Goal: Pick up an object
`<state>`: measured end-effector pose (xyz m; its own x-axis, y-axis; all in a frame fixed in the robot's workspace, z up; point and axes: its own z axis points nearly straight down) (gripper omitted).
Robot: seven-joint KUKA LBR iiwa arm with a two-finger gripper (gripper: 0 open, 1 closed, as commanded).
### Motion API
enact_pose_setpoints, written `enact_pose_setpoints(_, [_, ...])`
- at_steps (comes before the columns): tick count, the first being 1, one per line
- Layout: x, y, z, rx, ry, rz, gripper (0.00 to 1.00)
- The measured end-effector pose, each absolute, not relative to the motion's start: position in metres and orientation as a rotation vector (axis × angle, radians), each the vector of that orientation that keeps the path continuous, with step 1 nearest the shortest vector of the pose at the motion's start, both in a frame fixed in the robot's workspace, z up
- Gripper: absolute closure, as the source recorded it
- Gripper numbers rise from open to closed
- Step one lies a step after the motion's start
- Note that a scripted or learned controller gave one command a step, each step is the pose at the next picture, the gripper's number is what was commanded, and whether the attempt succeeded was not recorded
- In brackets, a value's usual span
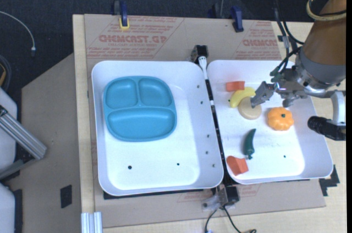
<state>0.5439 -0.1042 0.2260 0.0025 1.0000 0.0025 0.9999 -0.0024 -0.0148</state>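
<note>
Tool (263, 93) over right bin (308, 168), jaw state can't tell; suggest centring on banana (240, 96) w/ clearance from orange block (235, 86) & pumpkin (279, 118) before closing.

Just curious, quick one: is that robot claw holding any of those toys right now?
Gripper: hangs over the right bin, beside the yellow banana. Nothing shows between its fingers, and whether it is open or shut cannot be told.

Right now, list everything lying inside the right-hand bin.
In the right bin: a red block, a yellow banana touching a beige disc, an orange pumpkin, a green pepper and a red wedge. The arm covers the bin's upper right corner.
</note>
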Motion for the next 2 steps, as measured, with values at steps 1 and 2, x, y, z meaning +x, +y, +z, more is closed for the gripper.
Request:
enact_pose_setpoints(1, [0.547,-0.104,0.232,-2.22,-2.22,0.001,0.0])
enact_pose_setpoints(2, [0.547,-0.107,0.169,-2.217,-2.215,0.007,0.0])
